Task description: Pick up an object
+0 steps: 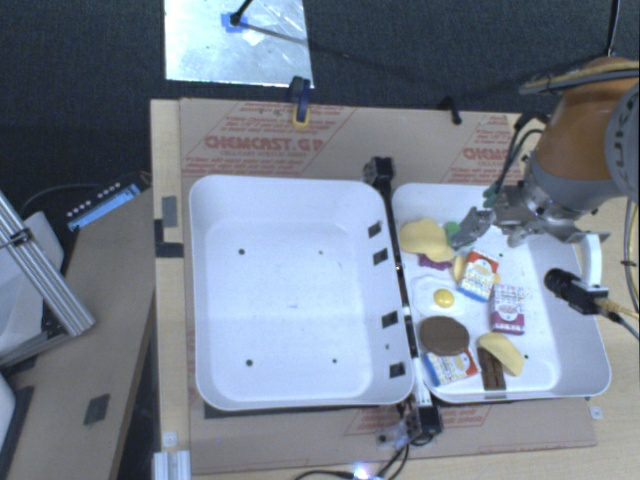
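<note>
All the stuff was piled in the right bin (pixel 575 368): a floppy yellow piece (pixel 422 236) far left, a fried egg toy (pixel 443 297), a brown round patty (pixel 443 335), a red-and-white carton (pixel 479 274), a pink packet (pixel 508 308), and a banana slice (pixel 502 353) near the front.

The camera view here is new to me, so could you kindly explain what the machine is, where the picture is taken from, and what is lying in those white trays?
This is a single picture from a camera fixed above a bench, looking down at a slant. The grey and orange machine entering from the right is a robot arm, and its claw hangs over the right bin. Its job is to pick up an object. That bin holds small toy foods: a yellow piece, a fried egg, a brown round disc, a banana and a few small printed packets. The left bin sits beside it. I cannot tell whether the claw has gripped anything.
</note>
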Tool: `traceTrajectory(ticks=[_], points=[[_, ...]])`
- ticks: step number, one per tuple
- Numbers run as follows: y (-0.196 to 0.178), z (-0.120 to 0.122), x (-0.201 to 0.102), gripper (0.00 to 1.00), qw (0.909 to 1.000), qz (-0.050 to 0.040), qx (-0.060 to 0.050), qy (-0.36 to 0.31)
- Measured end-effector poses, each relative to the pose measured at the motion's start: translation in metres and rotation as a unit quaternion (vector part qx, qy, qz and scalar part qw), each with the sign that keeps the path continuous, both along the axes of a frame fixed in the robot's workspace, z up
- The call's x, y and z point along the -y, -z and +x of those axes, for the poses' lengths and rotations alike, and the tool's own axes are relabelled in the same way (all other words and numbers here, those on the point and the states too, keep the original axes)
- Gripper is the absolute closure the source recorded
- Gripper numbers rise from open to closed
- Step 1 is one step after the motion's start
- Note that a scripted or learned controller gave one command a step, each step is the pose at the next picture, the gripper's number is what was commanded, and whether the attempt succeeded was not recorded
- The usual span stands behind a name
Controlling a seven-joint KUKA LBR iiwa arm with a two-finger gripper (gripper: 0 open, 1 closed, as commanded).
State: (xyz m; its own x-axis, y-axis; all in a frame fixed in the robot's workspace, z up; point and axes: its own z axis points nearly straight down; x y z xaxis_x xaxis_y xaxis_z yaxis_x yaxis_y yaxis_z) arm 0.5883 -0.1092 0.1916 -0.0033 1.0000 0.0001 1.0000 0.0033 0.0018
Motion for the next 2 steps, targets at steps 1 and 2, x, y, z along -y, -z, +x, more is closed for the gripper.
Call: traceTrajectory(ticks=[1, 2], points=[[0.112, -0.077, -0.02, 0.0, 1.0, 0.0016, -0.005, 0.002], [0.097, -0.073, -0.019, 1.0, 1.0, 0.0, 0.001, 0.001]])
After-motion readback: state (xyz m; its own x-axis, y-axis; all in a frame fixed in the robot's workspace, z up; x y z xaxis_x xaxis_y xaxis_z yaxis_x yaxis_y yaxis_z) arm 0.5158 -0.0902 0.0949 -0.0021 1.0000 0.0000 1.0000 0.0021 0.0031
